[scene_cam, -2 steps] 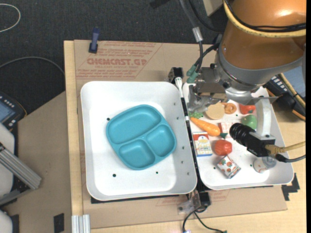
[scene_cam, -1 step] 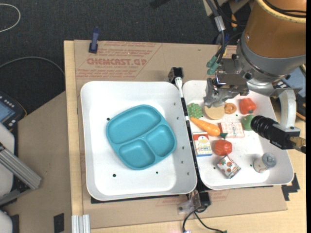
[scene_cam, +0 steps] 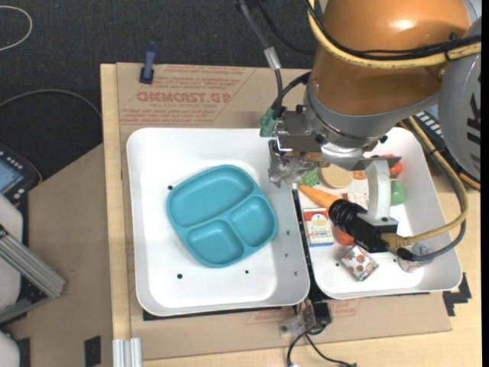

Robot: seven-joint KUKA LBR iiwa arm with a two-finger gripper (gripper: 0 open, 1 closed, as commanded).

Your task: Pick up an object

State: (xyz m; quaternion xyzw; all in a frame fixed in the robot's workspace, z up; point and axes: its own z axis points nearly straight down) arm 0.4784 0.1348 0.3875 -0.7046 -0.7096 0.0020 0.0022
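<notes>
You get bright, even overhead light and a sharp view. Glare sits on the orange band (scene_cam: 386, 29). Soft shadows fall inside the left bin (scene_cam: 145, 205).

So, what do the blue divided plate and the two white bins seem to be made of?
The blue divided plate looks like moulded plastic with a matte finish: even colour, soft rounded ridges, only faint shine. The white bins look like thin, smooth plastic, slightly glossy, with rounded corners; painted metal cannot be ruled out.

A blue clip (scene_cam: 148, 63) sits at the upper left on a brown board (scene_cam: 200, 90), with black cables (scene_cam: 46, 98) across the dark floor.
</notes>
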